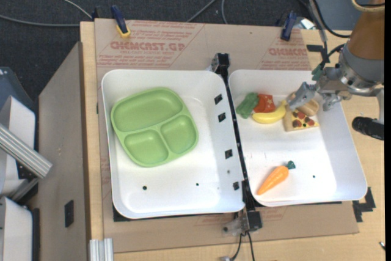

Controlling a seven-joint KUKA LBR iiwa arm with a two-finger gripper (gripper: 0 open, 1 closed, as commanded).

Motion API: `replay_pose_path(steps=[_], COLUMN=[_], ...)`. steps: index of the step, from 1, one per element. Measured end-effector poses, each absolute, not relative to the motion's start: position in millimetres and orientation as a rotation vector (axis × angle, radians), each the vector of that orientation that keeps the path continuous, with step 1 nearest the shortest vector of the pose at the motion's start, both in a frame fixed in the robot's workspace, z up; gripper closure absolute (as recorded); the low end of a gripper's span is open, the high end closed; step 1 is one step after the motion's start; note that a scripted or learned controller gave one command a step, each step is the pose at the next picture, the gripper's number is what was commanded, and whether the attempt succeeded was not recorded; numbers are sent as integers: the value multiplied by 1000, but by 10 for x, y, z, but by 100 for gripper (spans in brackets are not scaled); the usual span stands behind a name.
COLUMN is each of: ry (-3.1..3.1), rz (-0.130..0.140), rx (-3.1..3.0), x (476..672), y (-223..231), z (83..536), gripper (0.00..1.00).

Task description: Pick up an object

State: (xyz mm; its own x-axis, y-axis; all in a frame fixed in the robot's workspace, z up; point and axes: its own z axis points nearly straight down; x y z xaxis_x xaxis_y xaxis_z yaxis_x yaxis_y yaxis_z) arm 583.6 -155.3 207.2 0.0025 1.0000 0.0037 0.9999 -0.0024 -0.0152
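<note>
- Bench (153,40): a brown board printed with red lettering, clamped at its far edge by a blue-and-yellow clamp (120,21) on the camera's left and a blue clamp (288,25) on its right. Black cables trail across the dark floor beyond it.
- Left bin (122,192): white and shallow, touching the right bin along a black divider strip.
- Right bin (330,180): white and shallow, holding all the small objects.
- Arm (369,27): grey with an orange band, entering from the camera's right and reaching over the far right part of the right bin.
- Green tray (154,126): a three-compartment plate lying flat in the upper half of the left bin, apart from its walls.
- Gripper (313,96): positioned low over the far right part of the right bin, directly above the pizza slice. Whether its claw is apart or together cannot be told from this angle.
- Pizza slice (300,121): a toy wedge just under the gripper, touching the banana's right end.
- Banana (269,115): yellow, lying in front of the red piece and the green piece.
- Carrot (274,177): orange with a green top, lying alone in the near part of the right bin, well apart from the cluster.
- Green piece (247,104): at the left end of the cluster, touching the banana.
- Red piece (266,101): behind the banana, between the green piece and the gripper.
</note>
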Motion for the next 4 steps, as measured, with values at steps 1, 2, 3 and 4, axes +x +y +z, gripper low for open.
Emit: replay_pose_path(steps=[1,2,3,4], ry=[-2221,-2216,-2217,-2221], rz=[0,5,5,0], rx=[-2220,-2216,-2217,-2221], x=[5867,5812,5863,5880], y=[-1549,-1450,-1467,-1469], z=[2147,1594,1145,877], gripper=[0,0,0,0])
